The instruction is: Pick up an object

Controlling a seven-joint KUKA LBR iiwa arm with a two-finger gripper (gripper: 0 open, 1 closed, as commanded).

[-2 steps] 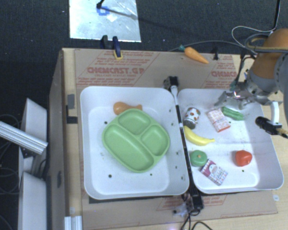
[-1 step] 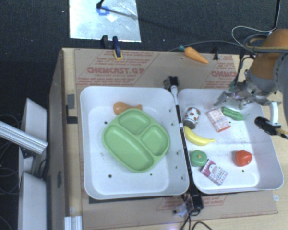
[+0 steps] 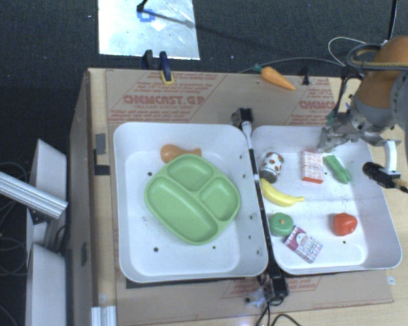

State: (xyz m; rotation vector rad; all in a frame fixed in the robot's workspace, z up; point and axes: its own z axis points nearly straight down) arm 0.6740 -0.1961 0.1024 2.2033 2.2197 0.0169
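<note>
Glossy white plastic bins point(image 3: 190, 267), smooth matt green plastic tray point(image 3: 192, 197) left of the jaws, shiny plastic banana point(image 3: 280, 195), brown cardboard-looking bench point(image 3: 190, 97)

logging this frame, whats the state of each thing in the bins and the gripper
green divided plate: lying flat in left bin, tilted askew
orange toy: partly under the plate's far edge
banana: lying flat, right bin
small carton: lying flat
red tomato: resting upright
gripper: above right bin's far edge, holding nothing visible

two bins point(image 3: 129, 182); one banana point(image 3: 280, 195)
</note>
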